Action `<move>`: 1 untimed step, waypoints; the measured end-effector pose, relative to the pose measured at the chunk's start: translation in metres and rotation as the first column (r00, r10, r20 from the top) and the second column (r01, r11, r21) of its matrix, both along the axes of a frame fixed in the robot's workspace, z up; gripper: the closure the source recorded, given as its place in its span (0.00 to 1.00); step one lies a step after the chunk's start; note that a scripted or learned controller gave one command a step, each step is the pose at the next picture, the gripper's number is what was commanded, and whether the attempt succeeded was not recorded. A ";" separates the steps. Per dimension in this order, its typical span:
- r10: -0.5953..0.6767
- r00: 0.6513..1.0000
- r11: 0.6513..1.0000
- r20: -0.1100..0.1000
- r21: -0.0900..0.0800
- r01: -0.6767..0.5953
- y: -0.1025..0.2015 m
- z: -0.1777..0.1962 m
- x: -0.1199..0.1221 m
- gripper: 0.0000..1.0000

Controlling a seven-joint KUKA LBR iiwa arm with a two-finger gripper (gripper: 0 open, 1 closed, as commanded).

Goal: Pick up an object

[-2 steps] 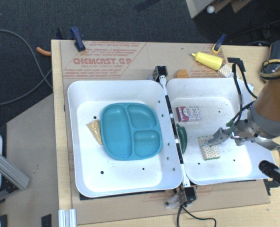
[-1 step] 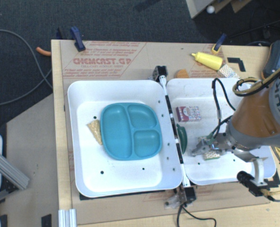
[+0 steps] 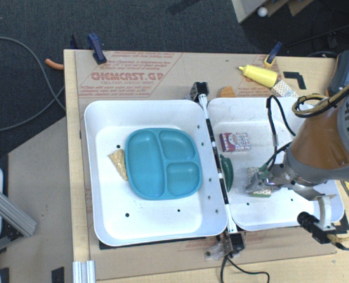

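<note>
My gripper [image 3: 258, 183] is down low in the right bin [image 3: 269, 218], near its middle, with the grey arm and its orange band [image 3: 319, 143] reaching in from the right. A small pale green thing [image 3: 261, 193] lies right under the gripper's tip; whether it is held is unclear. A small maroon and white box [image 3: 234, 141] lies flat behind the gripper. A dark green object [image 3: 226, 173] leans against the right bin's left wall. In the left bin [image 3: 98, 175] a teal divided plate [image 3: 163, 163] lies flat, with a tan wedge [image 3: 119, 163] tucked at its left edge.
On the bench behind the bins lie a yellow bottle-like object [image 3: 259, 74] and a small orange piece [image 3: 226, 91]. Blue clamps [image 3: 95, 47] hold the bench's back corners. A black cable [image 3: 273, 128] loops from the arm over the right bin.
</note>
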State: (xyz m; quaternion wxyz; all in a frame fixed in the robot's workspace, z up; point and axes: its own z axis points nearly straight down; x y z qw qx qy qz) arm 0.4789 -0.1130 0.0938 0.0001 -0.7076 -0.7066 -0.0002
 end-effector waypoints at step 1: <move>0.003 1.000 1.000 0.000 0.001 -0.003 0.096 0.091 0.044 1.00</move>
